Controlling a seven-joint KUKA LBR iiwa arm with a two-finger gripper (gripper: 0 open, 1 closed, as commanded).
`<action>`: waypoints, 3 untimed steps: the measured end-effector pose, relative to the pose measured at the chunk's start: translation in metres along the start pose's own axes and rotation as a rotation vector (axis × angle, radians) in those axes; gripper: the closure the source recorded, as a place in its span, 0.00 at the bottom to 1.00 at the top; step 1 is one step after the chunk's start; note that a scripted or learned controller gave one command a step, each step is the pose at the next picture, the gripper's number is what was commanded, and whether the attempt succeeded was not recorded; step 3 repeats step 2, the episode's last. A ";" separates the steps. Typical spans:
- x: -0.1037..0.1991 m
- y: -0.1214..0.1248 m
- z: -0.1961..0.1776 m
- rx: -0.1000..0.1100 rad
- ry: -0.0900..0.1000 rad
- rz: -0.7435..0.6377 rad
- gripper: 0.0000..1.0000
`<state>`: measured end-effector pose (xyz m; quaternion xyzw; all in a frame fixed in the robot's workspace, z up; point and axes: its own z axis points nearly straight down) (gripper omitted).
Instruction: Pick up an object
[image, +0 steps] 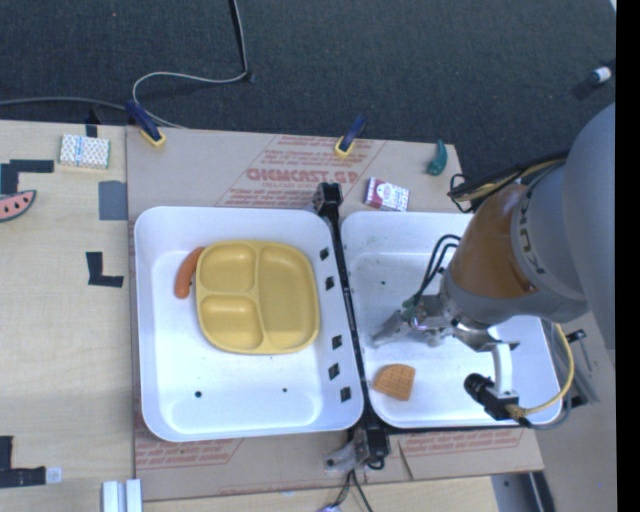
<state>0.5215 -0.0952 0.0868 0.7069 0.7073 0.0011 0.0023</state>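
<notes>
A small tan waffle-like piece (394, 381) lies near the front left of the right bin (400, 240). My gripper (384, 336) hangs low over this bin, just above and behind the piece, pointing left toward the divider; I see nothing held in it. The grey arm with its orange band (490, 255) covers the bin's right half. In the left bin (160, 330) a yellow divided plate (258, 296) rests with an orange sausage (185, 272) against its left edge.
A black divider (336, 290) separates the bins. On the cardboard behind them sit a red-and-white packet (385, 194), clamps (349, 140) and a green clip (438, 156). Cables (530, 405) loop at the right bin's front right corner.
</notes>
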 end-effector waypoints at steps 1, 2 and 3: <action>-0.007 0.062 0.001 0.000 0.000 0.000 0.00; -0.007 -0.011 0.001 0.002 0.000 0.001 0.00; -0.007 -0.011 0.001 0.002 0.000 0.001 0.00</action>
